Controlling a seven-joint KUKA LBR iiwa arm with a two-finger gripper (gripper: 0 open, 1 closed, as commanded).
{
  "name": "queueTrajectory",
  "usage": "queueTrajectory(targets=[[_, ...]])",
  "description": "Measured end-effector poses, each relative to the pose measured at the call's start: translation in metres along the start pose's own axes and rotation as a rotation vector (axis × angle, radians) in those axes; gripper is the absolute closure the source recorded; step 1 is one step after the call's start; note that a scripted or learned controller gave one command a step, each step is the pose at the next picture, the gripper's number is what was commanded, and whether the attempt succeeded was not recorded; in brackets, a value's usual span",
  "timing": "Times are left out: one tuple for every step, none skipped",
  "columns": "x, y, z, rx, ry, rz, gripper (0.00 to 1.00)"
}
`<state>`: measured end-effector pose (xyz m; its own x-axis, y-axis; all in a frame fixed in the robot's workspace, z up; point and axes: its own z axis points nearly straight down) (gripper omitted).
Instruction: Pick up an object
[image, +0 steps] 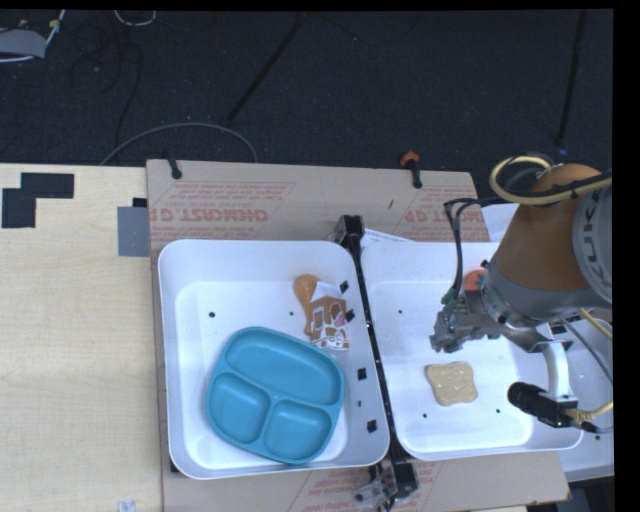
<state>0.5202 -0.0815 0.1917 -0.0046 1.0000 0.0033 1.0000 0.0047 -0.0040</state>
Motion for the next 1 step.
queueTrajectory(targets=[[0.0492,0.0155,-0.0093,-0.002,-0.001,0.000,1.00]])
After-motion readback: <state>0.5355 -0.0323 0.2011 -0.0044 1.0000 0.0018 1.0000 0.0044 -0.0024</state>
